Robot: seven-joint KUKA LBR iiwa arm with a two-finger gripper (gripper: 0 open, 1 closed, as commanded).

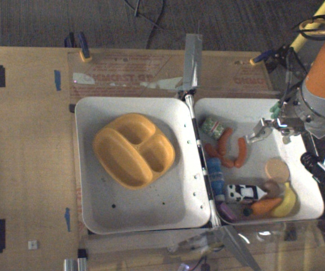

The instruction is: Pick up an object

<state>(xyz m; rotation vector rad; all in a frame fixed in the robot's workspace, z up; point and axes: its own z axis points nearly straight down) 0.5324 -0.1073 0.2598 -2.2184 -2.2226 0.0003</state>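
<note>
The right bin (264, 107) holds several small objects. A green can (212, 127) lies at its upper left, with a string of red-orange sausages (230, 149) just below it. A blue bottle (215, 176) lies along the left wall. Near the front sit a black-and-white cow-pattern carton (246, 193), a carrot (265, 206), a yellow banana (287, 201), a purple item (229, 212) and a round peach-coloured piece (276, 169). My gripper (256, 134) hangs over the bin's upper right part, just right of the sausages and above the peach piece. Nothing shows in its grasp.
The left bin (94, 208) carries an orange divided plate (133, 149) in its upper middle. A taped metal strip (191, 66) runs up from the seam between the bins. Cables and a yellow hose (315, 21) crowd the upper right by the arm's orange band (324, 72).
</note>
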